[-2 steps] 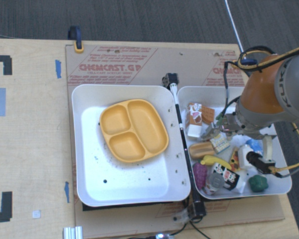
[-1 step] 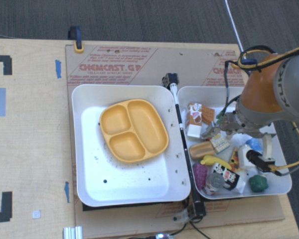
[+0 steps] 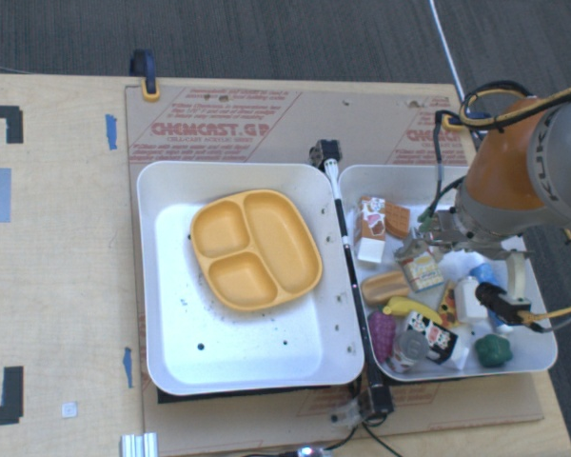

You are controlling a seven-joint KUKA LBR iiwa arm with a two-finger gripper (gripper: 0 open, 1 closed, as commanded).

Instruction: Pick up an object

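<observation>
My gripper hangs low over the middle of the right bin, on the grey arm with the orange band that comes in from the right. Right under it lies a small tan box. Around it sit a bread roll, a yellow banana, a white cube and an orange-and-white packet. The arm hides part of the bin's right side.
The left bin holds a yellow divided plate. Near the right bin's front are a purple toy, a black-and-white packet, a green lump and a white bottle. A black clamp sits between the bins.
</observation>
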